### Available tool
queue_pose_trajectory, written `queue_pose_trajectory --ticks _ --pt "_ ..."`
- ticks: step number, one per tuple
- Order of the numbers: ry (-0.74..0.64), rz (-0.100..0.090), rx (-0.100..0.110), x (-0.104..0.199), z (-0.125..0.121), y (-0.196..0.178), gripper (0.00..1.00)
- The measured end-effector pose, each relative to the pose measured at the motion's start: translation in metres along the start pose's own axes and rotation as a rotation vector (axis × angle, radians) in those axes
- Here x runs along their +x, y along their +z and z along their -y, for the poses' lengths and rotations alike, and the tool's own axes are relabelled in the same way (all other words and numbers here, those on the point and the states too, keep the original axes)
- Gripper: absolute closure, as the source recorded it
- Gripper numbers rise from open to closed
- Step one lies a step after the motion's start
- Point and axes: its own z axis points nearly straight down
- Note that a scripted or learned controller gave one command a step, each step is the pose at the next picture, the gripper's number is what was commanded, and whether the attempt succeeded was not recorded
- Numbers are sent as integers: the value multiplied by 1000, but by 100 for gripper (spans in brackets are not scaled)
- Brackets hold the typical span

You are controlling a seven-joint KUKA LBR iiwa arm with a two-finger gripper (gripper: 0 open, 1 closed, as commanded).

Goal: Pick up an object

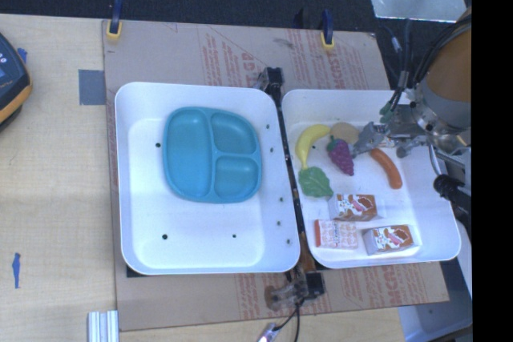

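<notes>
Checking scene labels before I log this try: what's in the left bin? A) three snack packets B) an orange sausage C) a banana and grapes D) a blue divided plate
D: the left bin holds the blue divided plate, while the banana, grapes, orange sausage and snack packets all lie in the right bin.

The arm [450,84] is grey, with a broad orange band that bulges round at the upper right. Below the band sits a pale grey, rounded wrist section. Thin black cables run down along the arm's left side in several strands. The gripper [370,138] is built of dull grey metal, angular and blocky, with darker joints and small bright edges. A black, knob-like fitting sticks out lower on the arm's right side
</notes>
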Motion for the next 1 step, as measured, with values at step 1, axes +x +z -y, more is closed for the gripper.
queue_pose_trajectory --ticks 1 --pt "0 1 2 17 -31 122 0"
